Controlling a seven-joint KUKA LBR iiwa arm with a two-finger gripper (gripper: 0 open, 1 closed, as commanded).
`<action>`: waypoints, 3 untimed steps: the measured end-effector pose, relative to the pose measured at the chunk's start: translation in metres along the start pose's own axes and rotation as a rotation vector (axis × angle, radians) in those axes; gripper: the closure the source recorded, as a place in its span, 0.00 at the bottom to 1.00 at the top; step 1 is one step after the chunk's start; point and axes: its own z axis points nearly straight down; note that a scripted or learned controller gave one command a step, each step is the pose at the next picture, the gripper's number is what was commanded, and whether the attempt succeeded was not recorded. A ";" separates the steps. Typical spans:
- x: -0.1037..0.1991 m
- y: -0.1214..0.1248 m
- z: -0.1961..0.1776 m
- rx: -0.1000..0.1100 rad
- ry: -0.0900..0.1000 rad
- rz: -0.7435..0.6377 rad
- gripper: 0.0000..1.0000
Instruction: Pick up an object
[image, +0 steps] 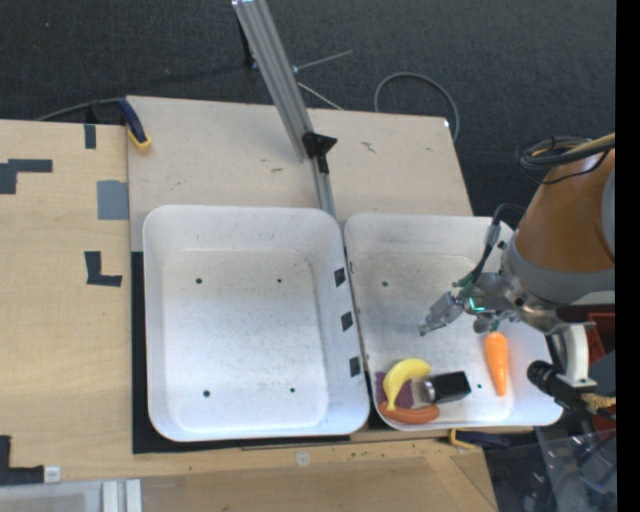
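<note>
The table (250, 140) carries two white bins side by side, the left bin (245, 320) at the frame's centre and the right bin (400, 250) at its right. The pincer (440, 318) hangs over the right bin's middle, whether spread or pressed together I cannot tell. An orange carrot (496, 362) lies just right of it, while a yellow banana (403, 375), a black block (448, 386) and a red piece (410, 412) crowd the bin's lower edge.
</note>
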 end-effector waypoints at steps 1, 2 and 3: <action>0.000 0.001 -0.002 -0.005 0.000 -0.001 0.00; 0.008 0.007 0.048 0.001 0.000 -0.001 0.00; 0.014 0.014 0.099 0.001 0.000 -0.001 0.00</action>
